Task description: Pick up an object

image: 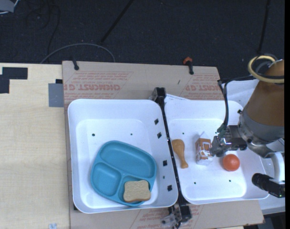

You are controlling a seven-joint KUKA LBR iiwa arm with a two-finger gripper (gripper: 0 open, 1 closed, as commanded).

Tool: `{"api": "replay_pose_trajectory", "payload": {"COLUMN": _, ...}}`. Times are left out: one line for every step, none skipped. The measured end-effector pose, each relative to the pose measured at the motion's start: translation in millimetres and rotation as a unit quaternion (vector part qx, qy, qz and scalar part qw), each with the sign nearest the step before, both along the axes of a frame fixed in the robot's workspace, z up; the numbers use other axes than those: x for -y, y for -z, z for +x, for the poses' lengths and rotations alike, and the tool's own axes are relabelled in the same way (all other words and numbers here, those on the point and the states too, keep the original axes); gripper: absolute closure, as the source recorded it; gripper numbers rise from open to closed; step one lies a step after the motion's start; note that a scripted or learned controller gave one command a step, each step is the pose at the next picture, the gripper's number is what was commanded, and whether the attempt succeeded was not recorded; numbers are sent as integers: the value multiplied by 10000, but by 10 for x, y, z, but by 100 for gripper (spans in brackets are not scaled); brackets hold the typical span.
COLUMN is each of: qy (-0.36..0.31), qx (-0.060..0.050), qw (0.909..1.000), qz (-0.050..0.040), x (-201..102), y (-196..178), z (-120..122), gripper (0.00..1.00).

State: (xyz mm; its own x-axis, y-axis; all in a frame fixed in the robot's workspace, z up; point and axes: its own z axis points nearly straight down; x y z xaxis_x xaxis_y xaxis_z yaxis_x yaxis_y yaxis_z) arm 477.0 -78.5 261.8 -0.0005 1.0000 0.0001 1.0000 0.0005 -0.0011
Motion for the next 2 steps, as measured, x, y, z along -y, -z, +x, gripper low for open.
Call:
{"api": "replay_pose_trajectory", "payload": {"qy": -10, "qx": -9, "qw": 10000, "qz": 2, "x": -437, "y": 44, "z": 138, "gripper": 100}}
{"api": "replay_pose_trajectory", "payload": {"qy": -16, "qx": -8, "qw": 10000, "qz": 3, "x": -848, "y": 34, "z": 348, "gripper": 100}}
